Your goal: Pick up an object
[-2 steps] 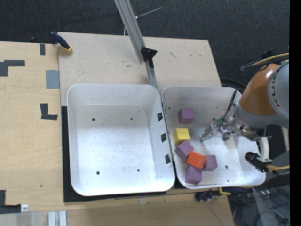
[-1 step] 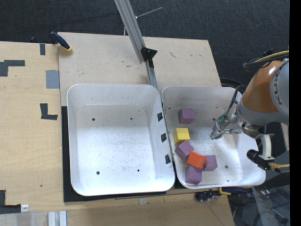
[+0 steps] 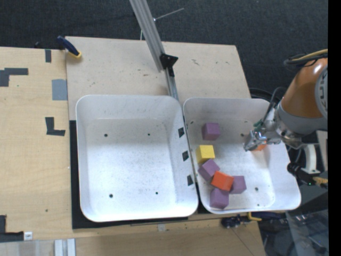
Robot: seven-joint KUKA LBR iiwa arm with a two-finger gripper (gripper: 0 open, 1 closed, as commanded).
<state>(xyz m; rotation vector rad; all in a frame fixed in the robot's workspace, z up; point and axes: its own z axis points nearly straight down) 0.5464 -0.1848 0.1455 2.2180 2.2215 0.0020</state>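
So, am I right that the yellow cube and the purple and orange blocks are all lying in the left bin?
Not quite: the camera view shows the yellow cube, purple blocks and orange block lying in the right bin, not the left bin.

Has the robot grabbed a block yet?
Not clearly. The tool is down inside the right bin, near its right wall, with something small and orange at its tip. The purple blocks, the yellow block and the orange block lie on the bin floor. Lifting one clear is left.

Grey arm's two-finger gripper (image 3: 254, 141) hovered low in the right white bin (image 3: 277, 196), purple, yellow and orange foam blocks (image 3: 222, 181) clustered nearby.
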